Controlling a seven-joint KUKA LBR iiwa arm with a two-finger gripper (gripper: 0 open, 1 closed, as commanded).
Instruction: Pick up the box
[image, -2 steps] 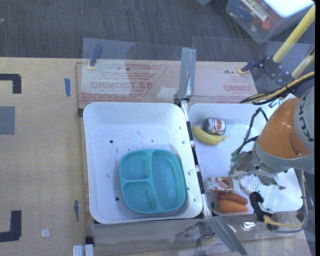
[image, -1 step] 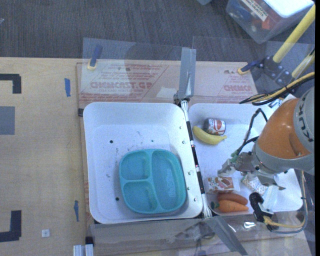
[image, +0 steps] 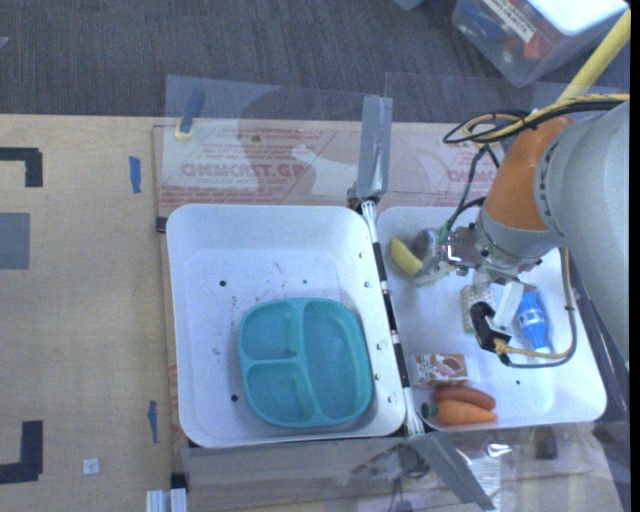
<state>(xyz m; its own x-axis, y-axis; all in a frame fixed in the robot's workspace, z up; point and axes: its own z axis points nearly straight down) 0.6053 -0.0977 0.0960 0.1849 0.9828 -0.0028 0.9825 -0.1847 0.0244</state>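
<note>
Logged box (image: 441, 368) in right bin (image: 562, 388), just beside carrots (image: 462, 404); found gripper (image: 430, 259) by banana (image: 404, 256), open or closed untellable; judged banana likely seized instead, given that nearness.

Two bins stand side by side, meeting along their inner rims.

Left bin (image: 200, 300): one divided tray (image: 303, 362) lies in the near right part, close to the near wall.

Right bin (image: 555, 385): a banana (image: 404, 256) lies at the far left corner, with the gripper (image: 437, 262) just to its right. A bottle (image: 532, 322) lies toward the right side. The box (image: 441, 368) lies near left, beside the inner wall. Two carrots (image: 463, 405) lie just in front of the box, along the near wall.
</note>
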